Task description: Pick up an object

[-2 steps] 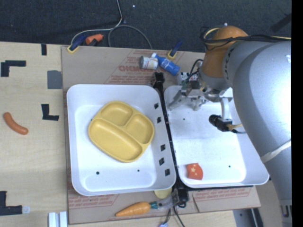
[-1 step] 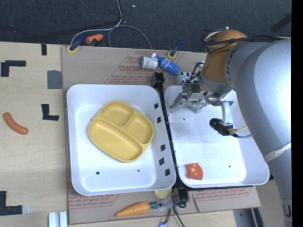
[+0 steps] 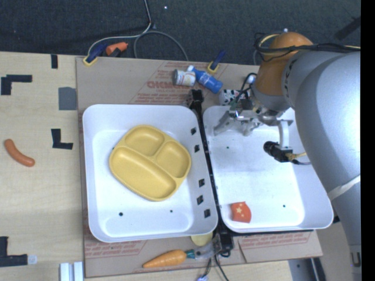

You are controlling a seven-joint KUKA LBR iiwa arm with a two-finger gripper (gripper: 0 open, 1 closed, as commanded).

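Sausage [image 3: 19, 153] on bench left; carrot [image 3: 164, 259] below bins; bottle [image 3: 199, 78] behind them.

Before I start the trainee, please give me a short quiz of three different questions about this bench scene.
1. True or false: the yellow divided plate lies in the left bin.
2. Which bin holds the red piece? A) left B) right
3. Fill in: the tool hangs over the right bin's ____ corner.

Key: 1 true; 2 B; 3 far left.
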